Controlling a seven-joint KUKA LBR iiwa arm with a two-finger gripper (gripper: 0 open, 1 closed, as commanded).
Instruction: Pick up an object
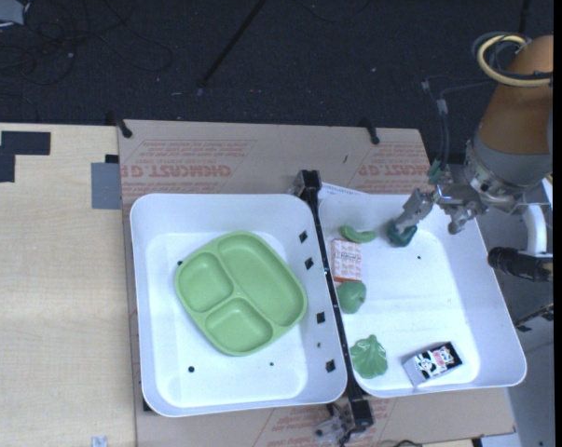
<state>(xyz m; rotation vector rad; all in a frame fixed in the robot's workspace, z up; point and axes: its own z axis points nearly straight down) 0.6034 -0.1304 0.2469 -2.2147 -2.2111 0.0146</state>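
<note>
The camera view looks down on two shallow white bins set side by side on a cardboard sheet [262, 161] printed with red mirrored lettering that cannot be read with certainty. The left bin [159, 240] holds a light green divided plate [239, 291] with three compartments, lying near the middle. The right bin [486, 315] holds several small things: a small carton with a red and white label [347, 260] just beside the divider, its print too small to read; a green rounded piece [352, 295] right below it; a curved pale green piece [359, 235] near the back left corner; a leafy green item [368, 356] toward the front; and a black and white box [432, 362] with an illegible logo at the front right. The arm [514, 110] reaches in from the right, with its gripper [406, 226] low over the back of the right bin. A dark teal object [402, 235] sits at the fingertips, just right of the curved pale green piece. Whether the gripper is clenched on it or merely touching it cannot be told from this angle
</note>
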